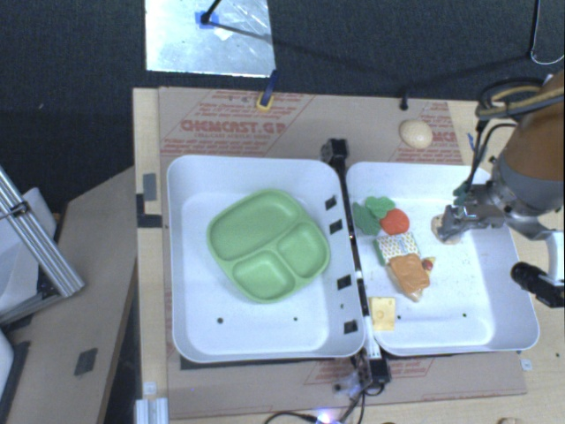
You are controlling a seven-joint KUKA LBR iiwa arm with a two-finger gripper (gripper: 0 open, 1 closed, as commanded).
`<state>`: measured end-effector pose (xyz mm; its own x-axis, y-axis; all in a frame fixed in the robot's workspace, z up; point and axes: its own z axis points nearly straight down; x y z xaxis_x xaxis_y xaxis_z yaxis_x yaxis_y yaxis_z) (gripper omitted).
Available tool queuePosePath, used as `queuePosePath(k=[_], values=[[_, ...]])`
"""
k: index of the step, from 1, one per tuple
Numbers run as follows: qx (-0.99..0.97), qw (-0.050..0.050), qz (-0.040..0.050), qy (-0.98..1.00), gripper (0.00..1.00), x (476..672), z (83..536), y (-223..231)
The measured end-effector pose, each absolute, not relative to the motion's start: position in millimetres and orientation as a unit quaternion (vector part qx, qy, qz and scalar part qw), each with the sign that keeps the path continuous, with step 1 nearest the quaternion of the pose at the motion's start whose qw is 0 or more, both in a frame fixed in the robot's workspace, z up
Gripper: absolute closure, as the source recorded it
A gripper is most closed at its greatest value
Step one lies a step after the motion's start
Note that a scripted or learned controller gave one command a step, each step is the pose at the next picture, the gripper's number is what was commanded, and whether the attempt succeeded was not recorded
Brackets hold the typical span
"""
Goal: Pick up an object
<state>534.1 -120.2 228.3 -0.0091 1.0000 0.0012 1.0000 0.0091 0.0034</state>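
the arm [530,162] reaches in from the right over the right bin [494,325], and its fingers [452,225] hang low above the bin's upper right part, tips toward the left. whether the fingers are spread or closed cannot be told, and no object shows between them.

the toys lie in the left part of that bin, apart from the fingers: a green piece [376,208] touching a red ball [395,222], below them a small patterned block [395,247], then an orange piece [410,276], and a yellow square [382,313] near the bin's lower left corner.

the left bin [194,325] holds a green divided plate [267,245]. a pale egg-shaped object [416,132] sits on the table [229,122] behind the right bin.
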Motion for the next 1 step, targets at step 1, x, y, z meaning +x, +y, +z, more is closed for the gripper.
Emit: queuePosePath(k=[1], values=[[0.704,0.001,0.0016,0.711,1.0,557.8,218.0,-74.5]])
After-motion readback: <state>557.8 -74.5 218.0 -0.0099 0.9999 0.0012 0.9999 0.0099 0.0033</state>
